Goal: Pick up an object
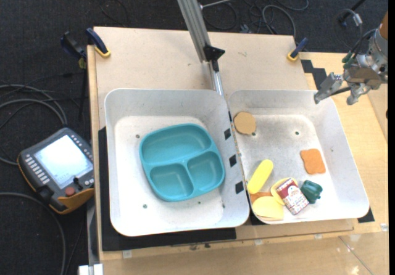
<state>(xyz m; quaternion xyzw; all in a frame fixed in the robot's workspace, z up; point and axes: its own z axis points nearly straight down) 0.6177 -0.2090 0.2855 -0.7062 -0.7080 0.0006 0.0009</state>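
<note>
Teal divided tray (182, 161) in left bin (117, 144), toy foods in right bin (336, 126), hand (338, 90) spread open, holding nothing, above right bin's far corner.

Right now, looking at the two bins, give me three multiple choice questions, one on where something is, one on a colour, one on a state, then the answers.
1. Where does the divided tray lie?
A. left bin
B. right bin
C. on the bare bench

2. What colour is the divided tray?
A. red
B. teal
C. black

3. Where is the gripper relative to the right bin?
A. pressed onto the banana
B. over the left bin's middle
C. at its far right corner, apart from the items

Answers: 1 A, the tray fills the middle of the left bin. 2 B, it is plainly blue-green. 3 C, the gripper hangs at the bin's upper right edge, while the banana and the other items lie nearer the bin's front.
</note>
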